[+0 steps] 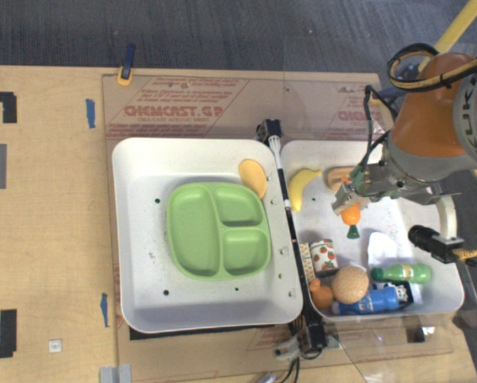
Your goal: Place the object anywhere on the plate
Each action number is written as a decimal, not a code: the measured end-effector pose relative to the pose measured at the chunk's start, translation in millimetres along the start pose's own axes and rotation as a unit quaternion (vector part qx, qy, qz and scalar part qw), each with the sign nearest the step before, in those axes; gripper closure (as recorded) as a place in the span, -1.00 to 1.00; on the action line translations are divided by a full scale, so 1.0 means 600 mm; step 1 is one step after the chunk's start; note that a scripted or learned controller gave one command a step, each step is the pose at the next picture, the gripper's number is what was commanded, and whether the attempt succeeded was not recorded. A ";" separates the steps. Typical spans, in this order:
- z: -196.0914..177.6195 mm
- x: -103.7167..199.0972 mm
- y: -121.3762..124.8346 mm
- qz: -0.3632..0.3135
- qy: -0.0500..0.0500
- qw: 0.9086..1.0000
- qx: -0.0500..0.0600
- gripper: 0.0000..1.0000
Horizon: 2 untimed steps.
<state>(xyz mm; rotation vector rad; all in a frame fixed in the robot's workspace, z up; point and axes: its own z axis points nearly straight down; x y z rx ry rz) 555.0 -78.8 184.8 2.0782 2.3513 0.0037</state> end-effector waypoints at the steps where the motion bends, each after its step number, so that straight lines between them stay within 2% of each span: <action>1: -0.052 0.181 0.073 0.016 0.003 1.000 0.000 1.00; 2: -0.050 0.172 0.071 0.019 0.000 1.000 0.002 -1.00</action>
